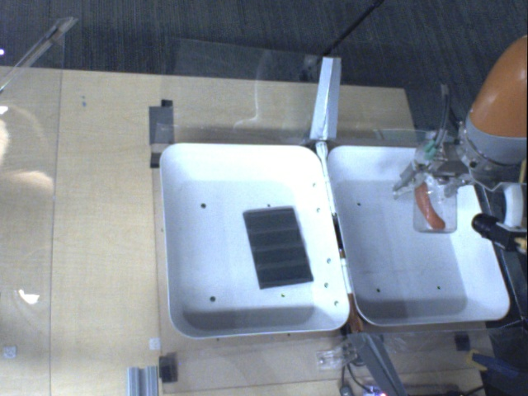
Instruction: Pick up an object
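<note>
We see a small orange-red elongated object [430, 207], sausage-like, in the upper right part of the right shallow white bin [388, 271]; it sits inside or behind a clear, glassy rounded shape [435, 214], we cannot tell which; whether it rests on the bin floor or hangs above it is unclear too; the two-finger gripper [432, 180] is directly over its top end, thin metal fingers [407, 181] splayed to either side; the orange piece appears to sit between them, but we cannot tell if they are apart, together or clamped on it; above the gripper is the grey wrist with the orange band [502, 89], entering from the right edge; left of this bin, touching along a shared edge, is the left shallow white bin [190, 221]; a dark grey ribbed rectangular pad [277, 247] lies flat near its middle, turned slightly off square; both bins sit on a light wooden bench [91, 246]; a metal upright bar [326, 101] stands behind the seam between the bins.
</note>
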Available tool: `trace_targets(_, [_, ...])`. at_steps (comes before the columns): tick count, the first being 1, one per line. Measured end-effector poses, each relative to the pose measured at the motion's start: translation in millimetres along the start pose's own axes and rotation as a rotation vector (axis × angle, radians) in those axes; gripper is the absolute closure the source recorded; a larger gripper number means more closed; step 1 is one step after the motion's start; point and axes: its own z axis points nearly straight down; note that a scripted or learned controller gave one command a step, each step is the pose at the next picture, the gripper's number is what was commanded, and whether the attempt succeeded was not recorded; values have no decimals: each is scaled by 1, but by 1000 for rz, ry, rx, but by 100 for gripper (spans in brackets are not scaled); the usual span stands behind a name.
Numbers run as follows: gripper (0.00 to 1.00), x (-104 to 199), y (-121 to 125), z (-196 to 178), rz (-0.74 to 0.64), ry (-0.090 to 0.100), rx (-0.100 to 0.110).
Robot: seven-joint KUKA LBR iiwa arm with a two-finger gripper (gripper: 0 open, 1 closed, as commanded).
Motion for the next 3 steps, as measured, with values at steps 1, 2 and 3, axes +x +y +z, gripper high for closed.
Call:
trace_targets(1, [0,-66,44,69,-101,-1,0])
trace_targets(2, [0,-67,70,119,-161,-3,-2])
trace_targets(3, [100,-66,71,108,-166,-5,-5])
